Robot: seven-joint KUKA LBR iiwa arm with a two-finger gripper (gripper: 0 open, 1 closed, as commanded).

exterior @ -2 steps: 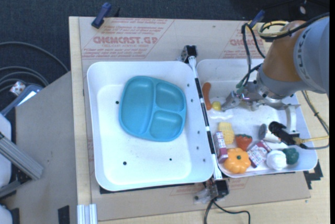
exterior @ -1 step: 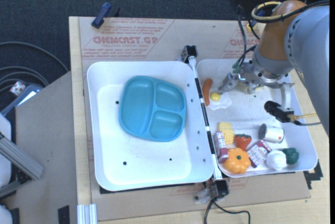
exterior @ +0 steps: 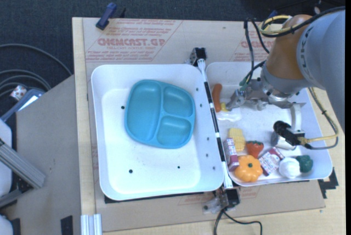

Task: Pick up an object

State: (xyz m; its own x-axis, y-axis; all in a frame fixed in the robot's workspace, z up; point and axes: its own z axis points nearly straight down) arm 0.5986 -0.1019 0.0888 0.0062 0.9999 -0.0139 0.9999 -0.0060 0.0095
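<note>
Over the right bin (exterior: 227, 72), toward its far left part, the gripper (exterior: 241, 99) was seen at the end of the grey arm (exterior: 323, 47), below the orange band (exterior: 282, 55). Whether it was apart or together could not be told, as its tip was blurred against the white floor. Just to its left, an orange sausage-shaped piece (exterior: 217, 96) was laid along the bin's left wall, and a small white piece (exterior: 229, 116) was found just below the gripper's tip; contact with either could not be judged.

Nearer the camera, the remaining items were gathered along the bin's near edge. A yellow corn cob (exterior: 236, 136) was placed beside a small red can (exterior: 230, 147). A red tomato (exterior: 254, 147) was set just to their right, and an orange pumpkin (exterior: 247, 169) lay in front of them, touching the near wall. A red-and-white packet (exterior: 270, 162), a white ball (exterior: 289, 168) and a green piece (exterior: 304, 163) were lined up to the right of the pumpkin.

The left bin (exterior: 148, 168) was occupied by a blue divided plate (exterior: 160, 113), lying flat in its far half. On the bench's far left corner a small blue object (exterior: 106, 16) was left.
</note>
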